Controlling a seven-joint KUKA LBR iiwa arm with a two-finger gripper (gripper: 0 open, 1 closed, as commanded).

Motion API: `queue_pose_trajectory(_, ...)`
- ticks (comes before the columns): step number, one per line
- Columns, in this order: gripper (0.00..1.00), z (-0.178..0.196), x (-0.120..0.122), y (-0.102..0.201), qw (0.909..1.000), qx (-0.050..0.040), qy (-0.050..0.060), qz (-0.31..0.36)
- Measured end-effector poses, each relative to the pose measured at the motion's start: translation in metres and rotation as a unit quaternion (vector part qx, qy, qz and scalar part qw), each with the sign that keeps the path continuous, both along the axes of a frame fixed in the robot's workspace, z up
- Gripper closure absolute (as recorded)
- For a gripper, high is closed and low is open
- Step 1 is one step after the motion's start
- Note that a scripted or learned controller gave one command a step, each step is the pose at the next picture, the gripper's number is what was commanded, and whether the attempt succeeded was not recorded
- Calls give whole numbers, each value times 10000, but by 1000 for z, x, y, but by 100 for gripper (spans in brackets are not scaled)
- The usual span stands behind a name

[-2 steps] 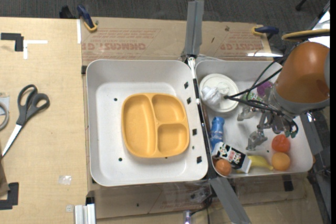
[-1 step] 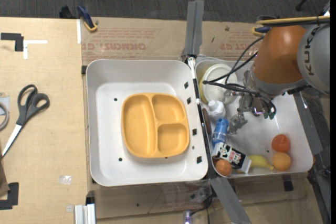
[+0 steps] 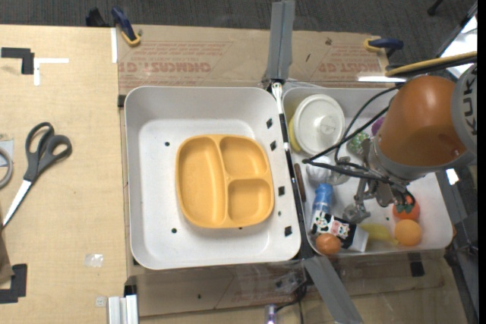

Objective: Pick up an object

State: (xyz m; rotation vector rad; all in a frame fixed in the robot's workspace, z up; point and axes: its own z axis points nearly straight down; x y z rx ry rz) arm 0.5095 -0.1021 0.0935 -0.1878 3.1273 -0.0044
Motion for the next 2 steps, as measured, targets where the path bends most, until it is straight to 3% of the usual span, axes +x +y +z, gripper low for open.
queue_pose_trajectory(1,0,-1,37,2,9999,6,23,103)
queue_pose_trajectory(2,0,4,-21,-79,9996,-14,-69,-283)
